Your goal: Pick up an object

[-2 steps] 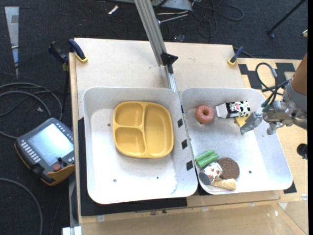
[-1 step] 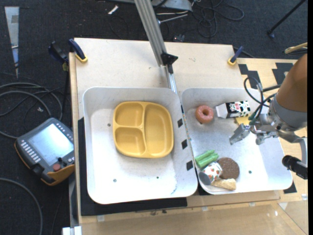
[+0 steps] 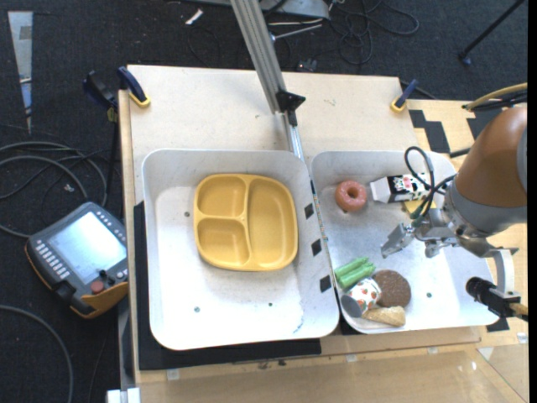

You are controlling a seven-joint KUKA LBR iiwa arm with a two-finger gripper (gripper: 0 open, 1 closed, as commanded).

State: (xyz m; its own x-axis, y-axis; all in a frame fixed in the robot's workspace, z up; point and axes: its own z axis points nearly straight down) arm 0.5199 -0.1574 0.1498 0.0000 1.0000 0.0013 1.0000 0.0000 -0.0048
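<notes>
Arm point(image 3: 495, 175) comes in from the right over the right bin point(image 3: 445, 309). Gripper point(image 3: 401, 240) hangs above the bin's middle, grey fingers pointing left. Can't tell if it's released or clenched; nothing visible between the fingers.

Right bin contents:
- donut point(image 3: 351, 196), far-left part of the bin, well left and far of the gripper, apart from it
- small carton point(image 3: 397, 187), just right of the donut, far side, near the arm's cables
- green piece point(image 3: 353, 270), near-left, below and left of the gripper, not touching it
- brown cookie point(image 3: 391, 288), just near of the gripper, beside the green piece
- white ball-like item with red and green spots point(image 3: 364, 294), touching the cookie's left edge
- tan wedge point(image 3: 385, 315), at the near rim, against the cookie

Nearest things to the gripper: cookie and green piece, both on the bin floor.

Left bin point(image 3: 168, 309) holds a yellow tray point(image 3: 246, 222) with three compartments, lying flat around its middle, well left of the gripper.

Pendant point(image 3: 80, 254) lies on the floor left of the bench.
</notes>
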